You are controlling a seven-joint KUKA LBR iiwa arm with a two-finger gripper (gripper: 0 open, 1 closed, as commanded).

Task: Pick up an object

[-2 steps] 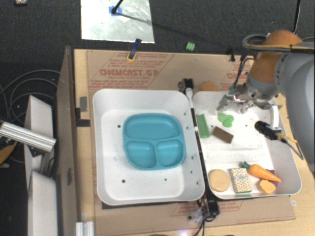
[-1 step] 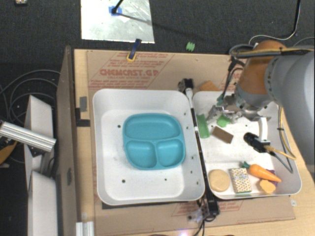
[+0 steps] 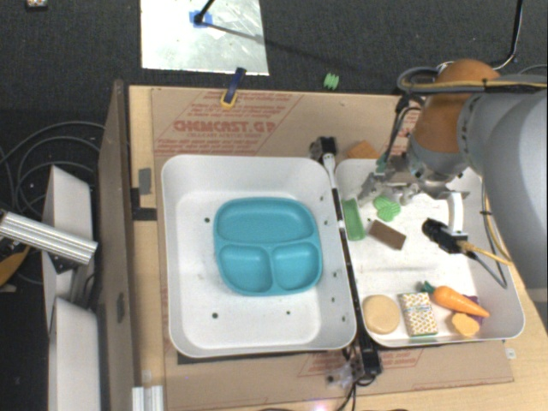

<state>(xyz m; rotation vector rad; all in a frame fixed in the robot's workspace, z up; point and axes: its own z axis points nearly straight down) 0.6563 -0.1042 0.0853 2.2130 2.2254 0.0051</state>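
Tabletop (image 3: 223, 127): brown sheet with red lettering, bearing two shallow white bins side by side. Left bin (image 3: 188, 255): one teal divided plate (image 3: 267, 245) of three compartments, flat near the middle. Right bin (image 3: 402, 268): loose items for picking, listed from far to near. Orange piece (image 3: 361, 151) at the far left corner, inside or on the rim not clear. Green block (image 3: 353, 218), long and narrow, against the left wall by the divider between the bins. Green piece (image 3: 386, 206), small and rounded, just right of the green block and directly below the claw. Brown block (image 3: 390, 236), flat and tilted, just beside the green piece on its near side. Tan disc (image 3: 382, 313) in the near left corner. Patterned box (image 3: 418, 314) touching or just beside the disc on its right. Carrot (image 3: 458, 299), leafy end toward the box, lying at a slant near the right wall. Orange slice (image 3: 465, 324) just below the carrot at the near rim. Arm (image 3: 505, 135): grey with an orange band, reaching in from the right over the far half of the right bin. Claw (image 3: 392, 187): pointed down just above the green piece, contact not clear; spread or pressed together cannot be told; nothing seen gripped.
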